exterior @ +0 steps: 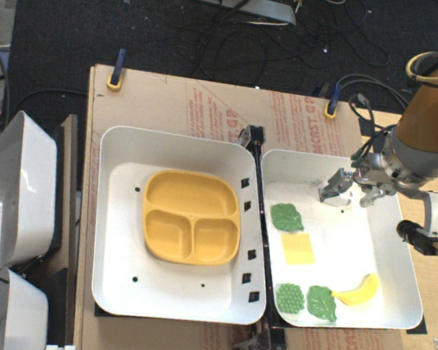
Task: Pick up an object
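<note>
The banana (357, 291) is lying in the right bin (399, 256), near its front right corner, long axis slanting up to the right. Sharing that bin are three green pieces and one yellow square (298, 249). The left bin (110, 220) is holding one yellow divided tray (192, 216). The gripper (353, 189) is hovering over the right bin's far end, fingers spread, gripping nothing.

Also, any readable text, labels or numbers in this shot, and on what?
Red print on the cardboard sheet behind the bins: lies turned, too blurred to read.
Red print on the same sheet at the near edge: partly covered by the right bin, too blurred to read.
Yellow tray, left bin and the food pieces: no markings I can see.
</note>
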`<state>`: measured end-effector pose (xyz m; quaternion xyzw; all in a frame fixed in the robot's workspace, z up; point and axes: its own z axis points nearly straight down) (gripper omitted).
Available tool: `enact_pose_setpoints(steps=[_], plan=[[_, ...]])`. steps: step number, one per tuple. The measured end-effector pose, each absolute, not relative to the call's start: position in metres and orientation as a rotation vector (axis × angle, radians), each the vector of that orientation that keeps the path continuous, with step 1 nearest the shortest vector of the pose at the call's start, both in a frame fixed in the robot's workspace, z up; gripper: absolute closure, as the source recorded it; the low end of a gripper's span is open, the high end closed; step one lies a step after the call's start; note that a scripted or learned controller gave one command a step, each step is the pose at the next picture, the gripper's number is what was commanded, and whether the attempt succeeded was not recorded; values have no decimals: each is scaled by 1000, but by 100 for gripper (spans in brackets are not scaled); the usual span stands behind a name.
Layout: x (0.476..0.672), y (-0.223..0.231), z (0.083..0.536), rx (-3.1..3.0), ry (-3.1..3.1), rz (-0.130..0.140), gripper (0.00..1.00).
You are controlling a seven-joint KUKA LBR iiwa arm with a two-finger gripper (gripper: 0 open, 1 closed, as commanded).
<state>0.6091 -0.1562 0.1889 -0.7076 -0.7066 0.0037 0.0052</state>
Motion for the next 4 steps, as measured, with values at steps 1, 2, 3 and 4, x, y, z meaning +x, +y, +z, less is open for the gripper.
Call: enact_pose_setpoints(steps=[1, 2, 3, 4], plan=[[612, -156, 196, -2220, -2222, 0, 0], [606, -161, 135, -2221, -2216, 6, 0], [605, -161, 89, -2221, -2218, 4, 0], [607, -161, 103, -2225, -2221, -1, 100]])
